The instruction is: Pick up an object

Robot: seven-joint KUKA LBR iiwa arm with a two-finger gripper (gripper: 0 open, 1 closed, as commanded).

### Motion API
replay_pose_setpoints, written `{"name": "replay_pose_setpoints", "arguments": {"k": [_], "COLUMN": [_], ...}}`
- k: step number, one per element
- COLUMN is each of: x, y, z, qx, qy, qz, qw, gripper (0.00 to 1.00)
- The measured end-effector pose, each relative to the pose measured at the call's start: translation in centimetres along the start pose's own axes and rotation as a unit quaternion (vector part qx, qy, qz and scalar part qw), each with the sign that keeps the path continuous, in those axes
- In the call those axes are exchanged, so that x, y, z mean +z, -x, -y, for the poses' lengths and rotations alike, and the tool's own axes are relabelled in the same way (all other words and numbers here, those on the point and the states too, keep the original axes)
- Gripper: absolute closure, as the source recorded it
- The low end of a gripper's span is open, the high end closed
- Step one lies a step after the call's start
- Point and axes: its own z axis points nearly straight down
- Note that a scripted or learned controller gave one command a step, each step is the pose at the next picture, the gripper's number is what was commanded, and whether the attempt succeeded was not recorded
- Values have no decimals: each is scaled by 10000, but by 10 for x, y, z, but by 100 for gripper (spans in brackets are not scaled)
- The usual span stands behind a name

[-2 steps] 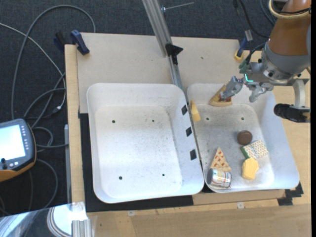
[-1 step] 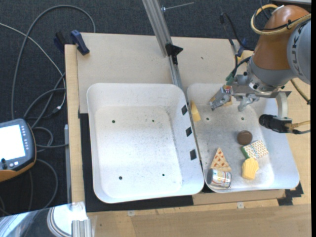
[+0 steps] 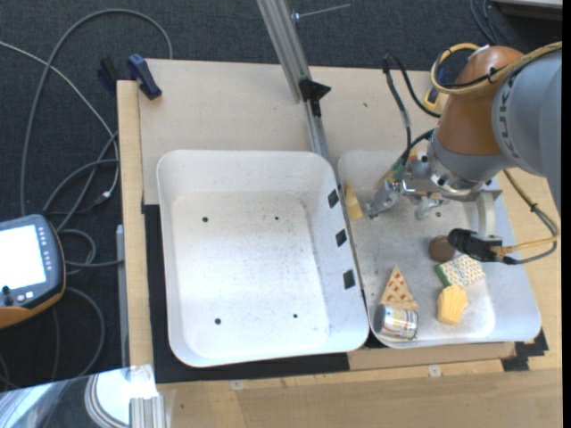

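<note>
Arm over the right bin, toys at the front

At the front of the right bin (image 3: pixel 526 315) lies a small shiny can (image 3: pixel 398 322) on its side, right against the near rim. A wedge (image 3: pixel 398 288) with red dots, like a pizza slice, touches the can just behind it. A yellow corn (image 3: pixel 452 305) sits a little to the right, and a checked block (image 3: pixel 465 271) leans on its far end. A brown ball (image 3: pixel 442 248) lies just behind that block.

The gripper (image 3: pixel 419 194) hangs over the far part of this bin, behind the toys and apart from them. It is hard to see its fingers, so I cannot tell if they are spread or pressed together. No toy shows between them. Above it comes the orange band (image 3: pixel 468 105), then the grey arm (image 3: pixel 535 105) going off to the right.

The left bin (image 3: pixel 178 172) sits close beside the right one. A metal pole (image 3: pixel 285 47) slants up behind them
</note>
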Motion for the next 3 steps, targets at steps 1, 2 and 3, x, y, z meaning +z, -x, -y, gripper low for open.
{"name": "replay_pose_setpoints", "arguments": {"k": [1,2,3], "x": [42,28,-26], "y": [-1,-1,-12], "z": [1,-1,-6], "qx": [-2,-3,-20], "qy": [7,47,82], "qz": [1,0,11], "qw": [10000,10000,10000], "gripper": [0,100,100]}}
